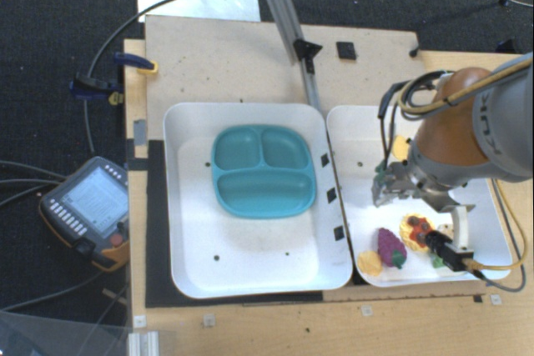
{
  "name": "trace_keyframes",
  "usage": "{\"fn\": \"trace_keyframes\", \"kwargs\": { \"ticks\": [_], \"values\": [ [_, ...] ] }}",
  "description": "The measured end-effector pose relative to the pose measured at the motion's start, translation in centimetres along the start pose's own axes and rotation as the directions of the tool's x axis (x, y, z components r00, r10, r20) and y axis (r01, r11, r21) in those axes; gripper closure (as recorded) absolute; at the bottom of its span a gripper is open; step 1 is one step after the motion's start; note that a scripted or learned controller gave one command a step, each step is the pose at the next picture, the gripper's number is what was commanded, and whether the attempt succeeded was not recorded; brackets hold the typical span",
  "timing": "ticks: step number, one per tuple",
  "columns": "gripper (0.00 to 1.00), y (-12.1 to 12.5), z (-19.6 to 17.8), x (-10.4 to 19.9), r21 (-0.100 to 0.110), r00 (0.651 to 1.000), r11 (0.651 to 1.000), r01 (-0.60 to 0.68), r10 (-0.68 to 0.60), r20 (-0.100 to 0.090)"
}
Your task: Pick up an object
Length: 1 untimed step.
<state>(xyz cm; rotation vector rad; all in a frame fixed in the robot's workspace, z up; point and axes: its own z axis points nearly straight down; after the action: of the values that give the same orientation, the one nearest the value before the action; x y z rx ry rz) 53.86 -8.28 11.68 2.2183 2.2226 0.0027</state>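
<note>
Two shallow white plastic bins (pixel 250 283); one teal divided plate (pixel 264 171) in the left; the claw (pixel 388 189) hangs over the right bin, its grip impossible to tell; one purple toy (pixel 390 246) below.

The grey arm (pixel 501 117) is reaching in from the right, its orange band (pixel 446 125) bending the wrist down, the gripper (pixel 390 189) pointing downward.

Teal plate (pixel 264 171) in left bin (pixel 188 204); toys (pixel 390 247) in right bin (pixel 355 146).
</note>
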Motion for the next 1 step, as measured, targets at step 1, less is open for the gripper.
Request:
{"fn": "trace_keyframes", "kwargs": {
  "ticks": [1],
  "values": [
    [1.0, -0.08, -6.25, -0.55, -0.005, 1.0, 1.0, 0.002, -0.002, 0.001]
  ]
}}
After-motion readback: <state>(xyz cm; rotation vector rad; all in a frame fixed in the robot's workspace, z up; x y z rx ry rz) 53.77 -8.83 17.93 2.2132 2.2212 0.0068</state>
